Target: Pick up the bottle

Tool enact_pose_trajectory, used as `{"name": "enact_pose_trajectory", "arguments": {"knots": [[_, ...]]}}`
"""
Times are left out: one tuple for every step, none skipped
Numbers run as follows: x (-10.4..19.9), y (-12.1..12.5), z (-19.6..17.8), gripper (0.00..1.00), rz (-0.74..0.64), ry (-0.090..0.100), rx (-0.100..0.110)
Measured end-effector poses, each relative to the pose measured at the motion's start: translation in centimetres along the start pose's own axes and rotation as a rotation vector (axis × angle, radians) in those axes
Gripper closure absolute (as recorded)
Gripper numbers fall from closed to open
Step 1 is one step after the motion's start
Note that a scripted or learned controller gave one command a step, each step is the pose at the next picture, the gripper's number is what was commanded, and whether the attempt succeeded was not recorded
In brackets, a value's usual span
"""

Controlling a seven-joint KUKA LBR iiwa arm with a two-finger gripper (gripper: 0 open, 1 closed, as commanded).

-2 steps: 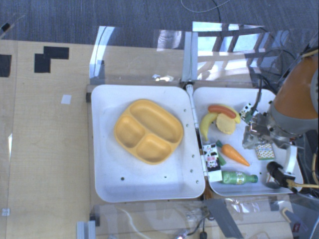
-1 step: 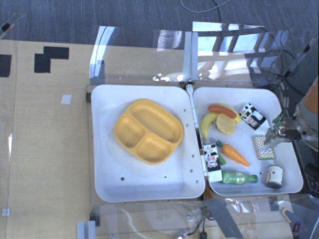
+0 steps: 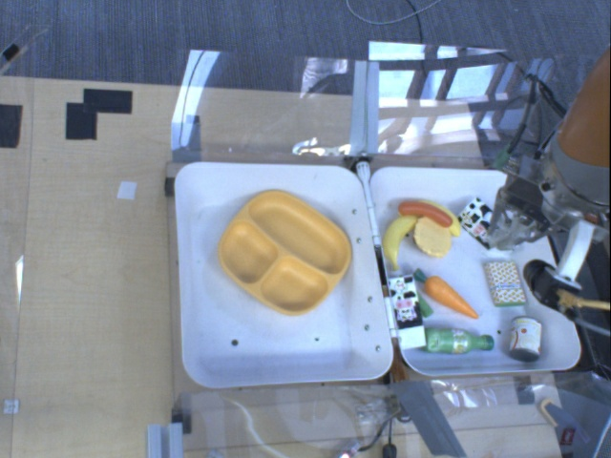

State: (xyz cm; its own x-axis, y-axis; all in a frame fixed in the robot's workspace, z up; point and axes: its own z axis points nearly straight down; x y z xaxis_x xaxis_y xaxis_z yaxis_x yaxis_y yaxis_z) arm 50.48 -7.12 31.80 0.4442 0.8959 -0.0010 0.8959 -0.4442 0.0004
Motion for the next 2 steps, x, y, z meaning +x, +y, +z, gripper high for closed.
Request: {"name": "enact_pose_trajectory", "arguments": {"knots": [[3.1,1.4,2.4,1.00,0.513,-0.003,0.003],[10.1,-2.7,-0.8,1.00,0.906,0.000,-0.002]]}}
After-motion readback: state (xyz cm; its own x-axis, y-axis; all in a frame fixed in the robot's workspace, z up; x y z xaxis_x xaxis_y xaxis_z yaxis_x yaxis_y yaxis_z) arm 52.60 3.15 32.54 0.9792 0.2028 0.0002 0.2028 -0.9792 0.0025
